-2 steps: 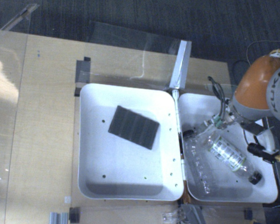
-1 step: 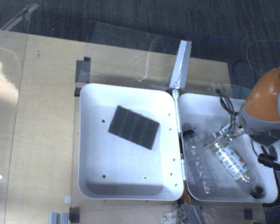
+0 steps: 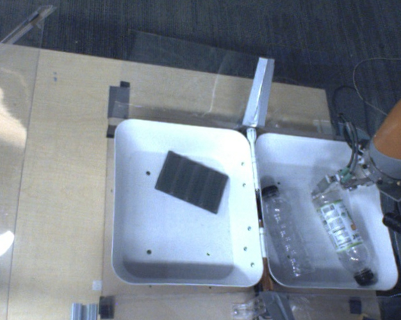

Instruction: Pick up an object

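Two white bins side by side on a wooden desk (image 3: 50, 198). Left bin (image 3: 126, 254): one dark ribbed pad (image 3: 191, 181), flat, tilted, upper middle of the bin. Right bin (image 3: 306, 148): two clear plastic bottles, both lying down. First bottle (image 3: 283, 233) along the left wall, black cap toward frame top. Second bottle (image 3: 340, 227) further right, black cap toward lower right. Fingers (image 3: 352, 176) at the second bottle's base end, upper right of frame; open or closed, cannot tell.
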Action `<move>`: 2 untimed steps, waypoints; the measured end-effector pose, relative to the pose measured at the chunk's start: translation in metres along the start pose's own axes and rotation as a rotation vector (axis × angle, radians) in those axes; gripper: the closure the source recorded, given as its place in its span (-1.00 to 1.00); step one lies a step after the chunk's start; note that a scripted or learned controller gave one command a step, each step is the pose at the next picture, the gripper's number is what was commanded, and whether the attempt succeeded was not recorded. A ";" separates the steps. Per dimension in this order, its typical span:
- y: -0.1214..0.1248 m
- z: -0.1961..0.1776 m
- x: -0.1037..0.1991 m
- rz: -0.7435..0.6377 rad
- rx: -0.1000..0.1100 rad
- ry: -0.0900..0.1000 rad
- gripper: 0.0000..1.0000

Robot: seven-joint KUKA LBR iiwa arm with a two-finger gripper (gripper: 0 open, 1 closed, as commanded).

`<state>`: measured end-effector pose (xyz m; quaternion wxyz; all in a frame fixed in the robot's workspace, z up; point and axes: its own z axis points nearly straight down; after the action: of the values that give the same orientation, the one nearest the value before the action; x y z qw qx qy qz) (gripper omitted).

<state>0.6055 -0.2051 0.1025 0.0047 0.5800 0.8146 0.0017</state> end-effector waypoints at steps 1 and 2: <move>-0.008 0.004 0.014 -0.156 -0.038 -0.013 -1.00; -0.038 0.012 0.040 -0.220 -0.006 -0.001 -1.00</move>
<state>0.5564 -0.1797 0.0903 0.0070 0.4869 0.8734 0.0035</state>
